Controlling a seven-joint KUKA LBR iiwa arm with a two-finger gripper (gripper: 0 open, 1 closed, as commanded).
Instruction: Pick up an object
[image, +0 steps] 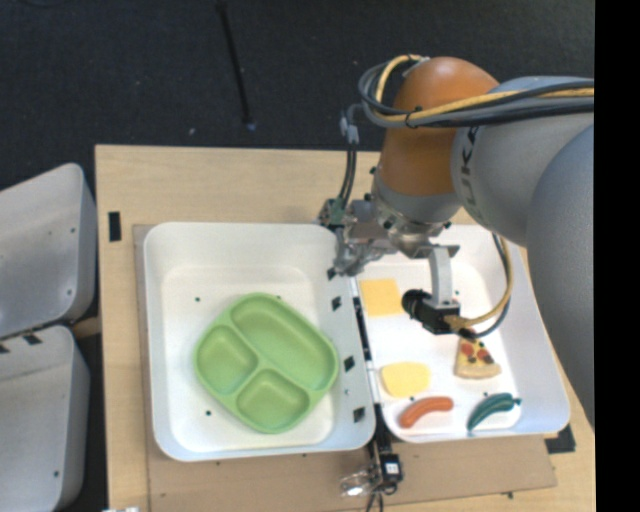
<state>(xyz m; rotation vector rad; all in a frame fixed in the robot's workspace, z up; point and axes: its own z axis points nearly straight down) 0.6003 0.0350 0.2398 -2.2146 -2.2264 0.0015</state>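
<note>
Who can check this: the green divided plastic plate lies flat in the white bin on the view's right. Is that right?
No. The camera view shows the green divided plastic plate lying flat in the white bin on the view's left.

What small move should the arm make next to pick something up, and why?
Probably shift the pincer a little sideways, toward the yellow square in the right bin. The pincer appears to hang over the rim where the two bins meet, not above any item, and that square looks like the nearest thing to it, lying flat with bare floor around it. Centring over it first seems wise before lowering.
</note>
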